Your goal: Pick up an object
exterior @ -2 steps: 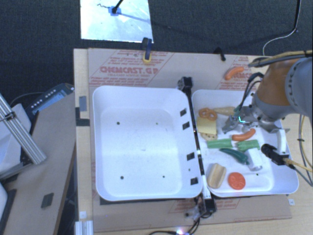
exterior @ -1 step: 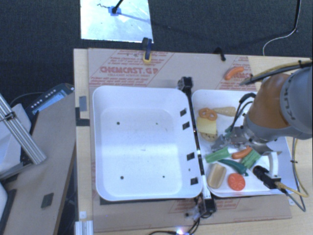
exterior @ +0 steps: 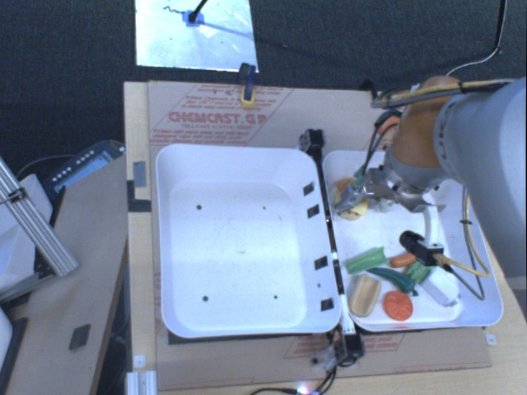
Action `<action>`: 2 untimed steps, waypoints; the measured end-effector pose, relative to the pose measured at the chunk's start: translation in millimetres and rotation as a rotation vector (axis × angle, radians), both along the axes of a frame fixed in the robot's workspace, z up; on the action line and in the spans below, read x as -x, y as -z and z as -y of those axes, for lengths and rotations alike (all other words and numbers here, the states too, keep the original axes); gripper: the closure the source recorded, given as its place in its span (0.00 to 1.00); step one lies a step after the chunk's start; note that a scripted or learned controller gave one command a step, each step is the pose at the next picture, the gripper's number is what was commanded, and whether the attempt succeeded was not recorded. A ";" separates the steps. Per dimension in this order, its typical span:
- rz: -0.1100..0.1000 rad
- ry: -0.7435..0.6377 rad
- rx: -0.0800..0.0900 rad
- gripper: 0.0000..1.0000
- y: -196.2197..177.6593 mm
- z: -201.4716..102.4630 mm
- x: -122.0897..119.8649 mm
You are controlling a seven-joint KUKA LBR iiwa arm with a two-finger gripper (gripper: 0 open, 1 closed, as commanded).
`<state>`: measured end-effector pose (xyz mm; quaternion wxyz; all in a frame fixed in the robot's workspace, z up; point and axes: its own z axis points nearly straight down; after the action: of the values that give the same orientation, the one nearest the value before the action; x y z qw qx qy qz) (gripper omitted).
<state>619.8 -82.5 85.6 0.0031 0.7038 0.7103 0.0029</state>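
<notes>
One fixed camera looks down slantwise on both bins [exterior: 239,179].

A white bin [exterior: 247,245] lies just beside the gripper [exterior: 354,200], toward the view's left; a yellow clamp [exterior: 247,97] and shiny metal sheet [exterior: 193,23] sit well beyond it

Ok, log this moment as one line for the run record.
arm: over right bin | gripper: low at yellow piece, grasp unconfirmed | left bin: white
</notes>
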 end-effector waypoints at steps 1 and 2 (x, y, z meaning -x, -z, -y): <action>-0.009 0.004 -0.001 1.00 -10.0 2.4 3.8; -0.013 0.011 -0.001 1.00 -19.9 27.4 74.5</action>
<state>545.3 -109.9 105.5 -0.0017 0.7079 0.7063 -0.0013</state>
